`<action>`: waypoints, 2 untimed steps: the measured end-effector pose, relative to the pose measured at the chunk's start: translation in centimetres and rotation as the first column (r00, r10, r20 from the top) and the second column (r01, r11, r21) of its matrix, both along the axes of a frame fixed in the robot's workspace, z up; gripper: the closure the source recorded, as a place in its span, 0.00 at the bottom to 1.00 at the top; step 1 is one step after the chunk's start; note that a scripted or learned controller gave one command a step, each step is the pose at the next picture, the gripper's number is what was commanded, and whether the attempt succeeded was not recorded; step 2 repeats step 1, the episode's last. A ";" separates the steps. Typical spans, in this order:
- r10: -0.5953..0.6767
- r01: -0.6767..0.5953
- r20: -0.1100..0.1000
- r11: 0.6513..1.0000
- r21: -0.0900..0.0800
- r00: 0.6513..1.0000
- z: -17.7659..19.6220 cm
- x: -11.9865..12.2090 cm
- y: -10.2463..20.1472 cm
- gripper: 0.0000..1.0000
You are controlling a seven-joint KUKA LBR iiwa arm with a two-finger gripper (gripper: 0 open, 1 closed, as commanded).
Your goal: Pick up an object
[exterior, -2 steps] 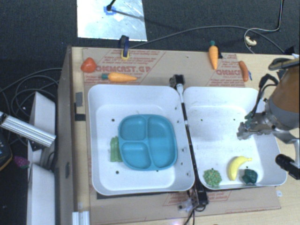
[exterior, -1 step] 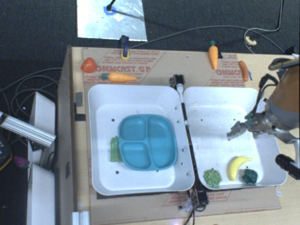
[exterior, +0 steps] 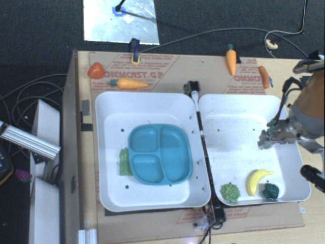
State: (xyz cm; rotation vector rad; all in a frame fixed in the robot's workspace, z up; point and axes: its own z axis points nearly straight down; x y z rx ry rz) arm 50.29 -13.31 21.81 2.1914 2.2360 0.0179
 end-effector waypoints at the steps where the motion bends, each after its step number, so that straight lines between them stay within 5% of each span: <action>1: -0.016 0.016 -0.013 1.000 0.000 1.000 -1.3 5.5 2.2 1.00; 2: -0.016 0.016 -0.013 1.000 0.000 1.000 -1.3 5.5 2.2 1.00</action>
